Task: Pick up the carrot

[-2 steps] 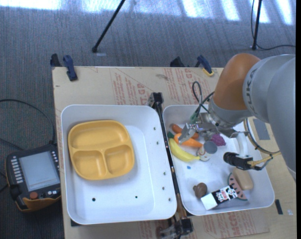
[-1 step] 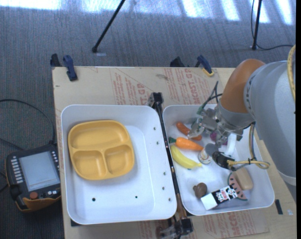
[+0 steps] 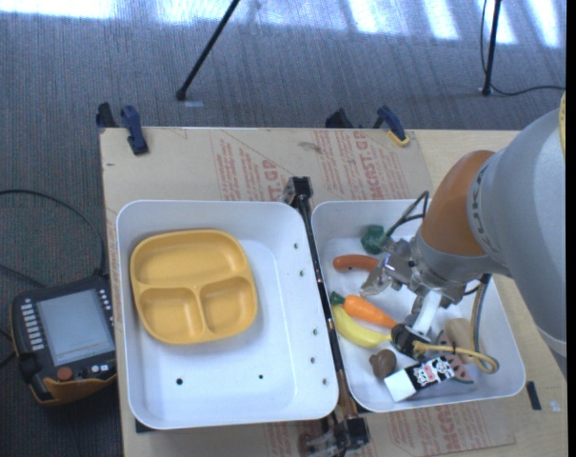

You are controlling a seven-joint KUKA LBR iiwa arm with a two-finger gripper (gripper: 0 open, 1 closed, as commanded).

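Claw (image 3: pixel 387 272): hangs over the right bin, at the end of the grey arm that reaches in from the right; whether it is released or clenched cannot be told from this slant, and nothing shows plainly between its tips.
Carrot (image 3: pixel 368 310): lies on the floor of the right bin, just below and slightly left of the claw, orange body pointing down-right, green top toward the bin's left wall; apart from the claw.
Second orange piece (image 3: pixel 354 263): a smaller orange vegetable just left of the claw, lying crosswise; too close to the claw to tell whether they touch.
Banana (image 3: pixel 357 330): yellow, below the claw, just beside the carrot on its lower side and running the same way.
Green item (image 3: pixel 374 235): small and dark green, above the claw near the bin's far wall.
Brown lump (image 3: pixel 384 361): round, well below the claw, near the bin's front wall.
Small carton (image 3: pixel 423 377): white with black patches, below and right of the claw, lying on its side.
Right bin (image 3: pixel 337 219): white and shallow, holds all the small items.
Left bin (image 3: pixel 135 388): white, well left of the claw.
Yellow tray (image 3: pixel 192 284): three compartments, rests in the left bin.
Surface (image 3: pixel 221 160): pale board under both bins, blue clamps at its far edge.
Pendant (image 3: pixel 67 336): handheld screen unit on the carpet, far left of the claw.
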